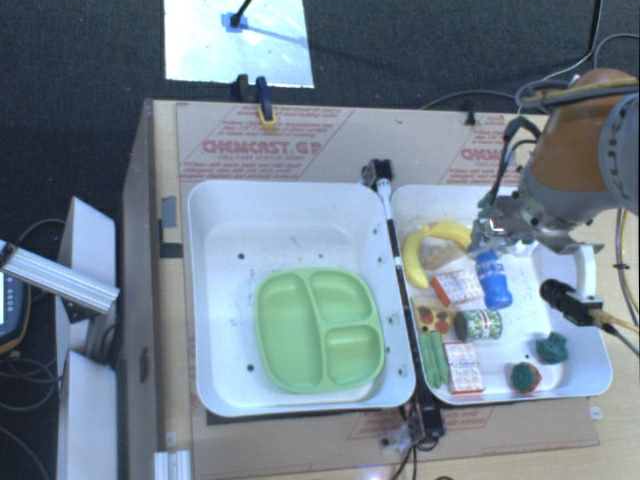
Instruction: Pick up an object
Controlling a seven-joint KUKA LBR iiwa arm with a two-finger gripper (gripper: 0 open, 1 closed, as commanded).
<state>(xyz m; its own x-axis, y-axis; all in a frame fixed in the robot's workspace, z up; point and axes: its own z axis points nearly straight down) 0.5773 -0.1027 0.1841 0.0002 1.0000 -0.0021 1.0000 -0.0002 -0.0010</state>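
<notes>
My gripper (492,230) hangs over the back of the right bin (590,373), just above the blue bottle (492,280) and beside the banana (432,244); whether it is wide or narrow I cannot tell, and nothing shows held in it. The bottle looks like my nearest target: light, stiff plastic, smooth and likely to slip or roll, so I would take it across its body. The banana is curved and firmer to pinch at its middle. I count in this bin one banana, one bottle, one small can (480,324), two red-and-white boxes (459,287), one green pea pod (432,358), one strawberry (525,376) and one dark green lump (551,347). The left bin (215,268) holds one green divided plate (320,329).
</notes>
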